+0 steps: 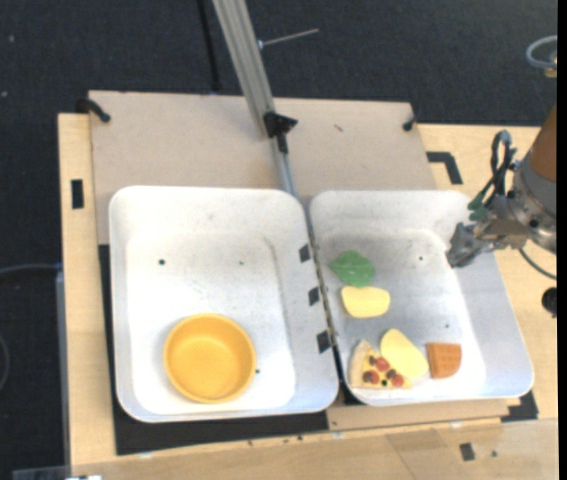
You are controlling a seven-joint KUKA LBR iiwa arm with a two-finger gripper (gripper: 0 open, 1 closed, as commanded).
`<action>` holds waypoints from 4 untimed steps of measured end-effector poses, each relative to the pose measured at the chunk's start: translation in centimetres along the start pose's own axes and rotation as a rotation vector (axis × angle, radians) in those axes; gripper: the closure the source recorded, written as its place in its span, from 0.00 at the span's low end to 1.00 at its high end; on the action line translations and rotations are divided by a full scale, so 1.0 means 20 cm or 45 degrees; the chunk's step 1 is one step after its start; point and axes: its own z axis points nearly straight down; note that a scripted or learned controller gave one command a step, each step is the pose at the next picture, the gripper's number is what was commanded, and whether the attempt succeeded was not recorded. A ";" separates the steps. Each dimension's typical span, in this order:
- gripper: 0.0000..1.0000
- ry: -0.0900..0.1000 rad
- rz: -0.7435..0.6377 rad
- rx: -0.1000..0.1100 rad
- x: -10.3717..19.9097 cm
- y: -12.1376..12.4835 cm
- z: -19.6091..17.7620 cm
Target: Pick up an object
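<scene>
**Gripper at the right bin's far right rim, objects lying loose on the floor**

You are looking down on two shallow white bins set side by side on the bench. The arm comes in from the right, and its gripper (463, 243) sits over the far right part of the right bin (483, 318), close to the rim. The tip is small and dark here; you cannot tell from this view whether it is released or clenched, and nothing shows between its ends.

The things you could pick lie in the right bin, all left of and nearer than the gripper, and apart from it. A green leaf-shaped piece (351, 266) lies close to the bin's left wall. Just nearer than it is a pale yellow piece (365, 301), the two almost touching. At the near edge you have a cluster: a pizza slice with red toppings (375, 368), a yellow wedge (403, 354) lying against and partly over it, and an orange block (444, 359) just to the right of the wedge.

In the left bin (163, 238) a yellow bowl (210, 357) stands upright in the near part, its opening facing up.

A metal rail (248, 58) runs from the far side down to the seam between the bins.
</scene>
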 end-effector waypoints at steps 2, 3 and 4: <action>1.00 0.002 -0.003 0.001 0.50 0.16 0.08; 1.00 0.002 -0.003 0.002 0.74 0.27 0.17; 1.00 0.002 -0.002 0.001 0.95 0.40 0.23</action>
